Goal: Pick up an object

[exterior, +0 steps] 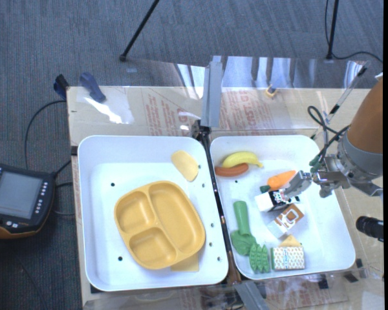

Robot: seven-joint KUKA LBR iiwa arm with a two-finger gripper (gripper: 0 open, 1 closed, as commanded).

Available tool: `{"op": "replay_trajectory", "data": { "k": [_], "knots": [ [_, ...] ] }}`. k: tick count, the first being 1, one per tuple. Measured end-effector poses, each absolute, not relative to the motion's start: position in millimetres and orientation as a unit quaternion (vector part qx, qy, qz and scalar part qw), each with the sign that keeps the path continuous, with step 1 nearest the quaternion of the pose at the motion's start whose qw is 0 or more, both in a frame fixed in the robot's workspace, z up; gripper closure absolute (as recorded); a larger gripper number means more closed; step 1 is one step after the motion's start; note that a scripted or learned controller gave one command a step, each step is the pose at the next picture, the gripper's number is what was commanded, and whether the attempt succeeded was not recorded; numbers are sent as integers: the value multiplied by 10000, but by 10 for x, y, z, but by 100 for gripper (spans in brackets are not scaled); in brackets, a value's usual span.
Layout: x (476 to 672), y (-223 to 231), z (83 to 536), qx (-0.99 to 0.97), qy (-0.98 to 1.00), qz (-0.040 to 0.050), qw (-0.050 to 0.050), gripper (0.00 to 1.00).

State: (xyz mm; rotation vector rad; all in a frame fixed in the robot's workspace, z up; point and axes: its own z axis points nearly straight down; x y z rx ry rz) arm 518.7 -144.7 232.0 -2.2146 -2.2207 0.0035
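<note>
Arm (365, 141) reaching in from right, wrist low over right bin (330, 237). Gripper (291, 189) angled left beside carrot (282, 178); finger state unclear.

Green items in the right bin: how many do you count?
2: a long green piece by the right bin's left wall, and a pea pod just below it, near the front edge. The gripper may hide others.
</note>
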Motion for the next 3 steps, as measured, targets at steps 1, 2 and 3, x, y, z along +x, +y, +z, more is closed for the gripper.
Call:
{"op": "replay_trajectory", "data": {
  "k": [1,2,3],
  "knots": [
    [5203,-1397,1364,-6966,-7174,39,72,0],
    [4906,-1452,1028,-6610,-7501,-87,-198,0],
    [4937,-1450,1160,-6618,-7492,-115,-230,100]
  ]
}}
